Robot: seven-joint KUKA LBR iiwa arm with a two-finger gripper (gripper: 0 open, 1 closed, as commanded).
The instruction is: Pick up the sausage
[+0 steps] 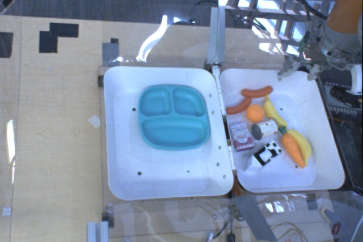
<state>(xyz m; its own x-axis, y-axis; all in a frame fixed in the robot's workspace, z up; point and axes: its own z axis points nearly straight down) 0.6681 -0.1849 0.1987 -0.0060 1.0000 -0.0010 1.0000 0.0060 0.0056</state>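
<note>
Red-orange and curved, the sausage (257, 91) lies in the right bin (323, 122) near its far wall, just above a second sausage (239, 106) and an orange (256, 114), while the jaws (296, 69) hang spread and empty over the far rim, so the approach step is in hand and the next move calls for coming down left over it.

tray (173, 124) in left bin (122, 178); sausage (257, 91) in right bin (326, 173).
</note>
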